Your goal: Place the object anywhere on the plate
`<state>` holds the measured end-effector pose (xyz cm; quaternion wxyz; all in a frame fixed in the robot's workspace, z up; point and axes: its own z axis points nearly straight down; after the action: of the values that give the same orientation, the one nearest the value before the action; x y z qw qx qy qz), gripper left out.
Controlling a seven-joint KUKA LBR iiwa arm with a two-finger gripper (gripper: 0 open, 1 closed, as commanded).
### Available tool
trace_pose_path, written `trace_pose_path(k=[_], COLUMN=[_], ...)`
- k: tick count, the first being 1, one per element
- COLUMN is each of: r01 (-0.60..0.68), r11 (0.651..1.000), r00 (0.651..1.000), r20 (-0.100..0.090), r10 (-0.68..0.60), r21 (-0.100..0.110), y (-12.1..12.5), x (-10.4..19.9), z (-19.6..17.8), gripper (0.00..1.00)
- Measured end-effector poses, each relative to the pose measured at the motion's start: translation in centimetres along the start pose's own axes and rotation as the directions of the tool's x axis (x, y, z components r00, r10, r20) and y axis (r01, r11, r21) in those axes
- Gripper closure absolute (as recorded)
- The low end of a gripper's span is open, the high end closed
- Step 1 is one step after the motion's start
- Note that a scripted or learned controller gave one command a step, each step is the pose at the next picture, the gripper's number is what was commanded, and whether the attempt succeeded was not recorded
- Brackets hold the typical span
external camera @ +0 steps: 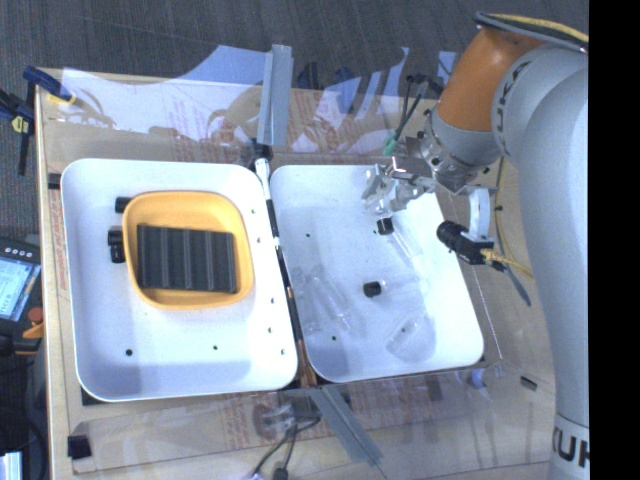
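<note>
We're looking down on a wooden bench over dark carpet, with two shallow white bins side by side, and we'll use the yellow plate (190,250) as our landmark. It sits in the left bin (90,353) with a dark ribbed insert in its middle, and nothing else rests on it. Well off to the plate's right, in the right bin (330,363), a small black object (372,289) lies loose on the floor. The gripper (386,223) hovers farther from the plate, beyond and slightly above that object, with a small dark tip at its end; honestly we can't tell how its jaws stand. So our read is the job's barely begun: the pick isn't clearly made, and the carry across to the plate plus the release are all left.
</note>
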<state>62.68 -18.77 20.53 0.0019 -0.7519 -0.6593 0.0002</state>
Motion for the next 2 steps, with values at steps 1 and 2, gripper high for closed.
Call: trace_pose_path(k=[1, 2], r01=[0.141, 0.290], r11=[0.990, 0.957], r00=[0.990, 0.957], r20=[0.001, 0.003], r10=[-0.141, -0.290], r21=[0.003, -0.001], y=[-2.3, -3.1], x=[4.0, 8.4], z=[1.9, -3.5], gripper=[1.00, 1.00])
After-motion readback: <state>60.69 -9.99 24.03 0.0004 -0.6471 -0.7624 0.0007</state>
